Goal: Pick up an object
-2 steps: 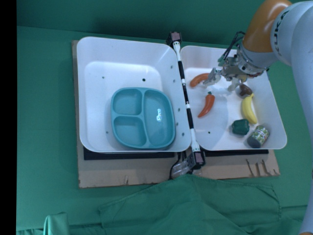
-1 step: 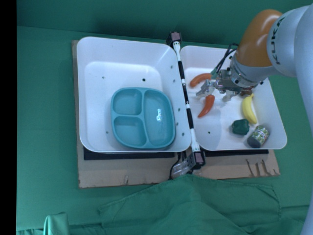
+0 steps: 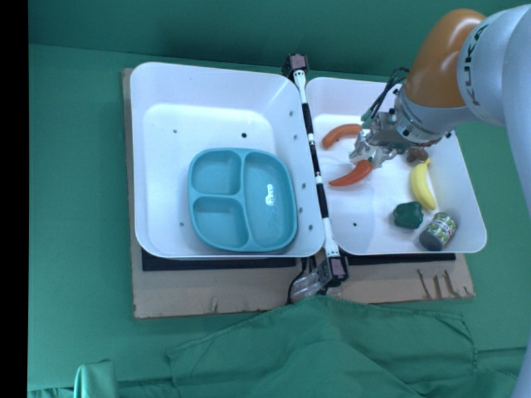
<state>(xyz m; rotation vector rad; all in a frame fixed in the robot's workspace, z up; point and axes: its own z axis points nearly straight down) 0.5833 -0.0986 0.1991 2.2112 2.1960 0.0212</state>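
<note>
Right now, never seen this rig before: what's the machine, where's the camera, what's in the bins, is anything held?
The machine is one grey KUKA arm with an orange band above the wrist, reaching in from the right. A single fixed camera above the bench looks down at a slant on two shallow white bins side by side. The left bin holds a teal divided plate. The right bin holds two red-orange chili peppers, a banana, a dark green pepper and a small can lying on its side. The gripper sits low over the right bin, right at the tip of the lower chili. Whether it grips that chili is not clear from this angle, so I would not count anything as held.
</note>
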